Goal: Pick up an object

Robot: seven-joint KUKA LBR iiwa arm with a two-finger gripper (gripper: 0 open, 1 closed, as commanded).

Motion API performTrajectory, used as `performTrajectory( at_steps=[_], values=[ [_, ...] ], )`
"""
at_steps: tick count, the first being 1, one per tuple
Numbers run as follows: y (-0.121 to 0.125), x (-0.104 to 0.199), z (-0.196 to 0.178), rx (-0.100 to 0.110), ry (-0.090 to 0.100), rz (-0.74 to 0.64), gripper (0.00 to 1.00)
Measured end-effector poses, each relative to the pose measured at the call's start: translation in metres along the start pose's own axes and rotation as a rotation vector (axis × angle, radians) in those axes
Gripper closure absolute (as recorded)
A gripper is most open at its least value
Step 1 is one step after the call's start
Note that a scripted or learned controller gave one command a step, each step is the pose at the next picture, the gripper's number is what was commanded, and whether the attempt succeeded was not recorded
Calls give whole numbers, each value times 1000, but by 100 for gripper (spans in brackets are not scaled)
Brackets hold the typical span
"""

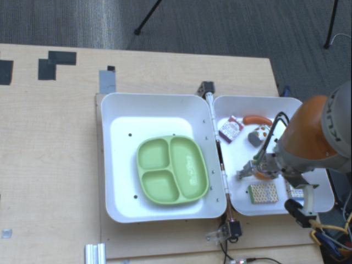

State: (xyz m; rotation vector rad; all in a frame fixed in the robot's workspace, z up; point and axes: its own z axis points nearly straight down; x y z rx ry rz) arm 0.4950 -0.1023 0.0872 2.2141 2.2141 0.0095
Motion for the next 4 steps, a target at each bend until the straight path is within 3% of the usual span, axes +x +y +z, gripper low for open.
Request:
performTrajectory(
  at_steps=[1,2,3,4],
  values=[
    [2,0,-11,-6,0,-1,100],
    [2,0,-11,-5,0,-2,0],
    [4,1,-22,-9,0,-3,100],
    [4,1,-21,-9,0,-3,0]
  ],
)
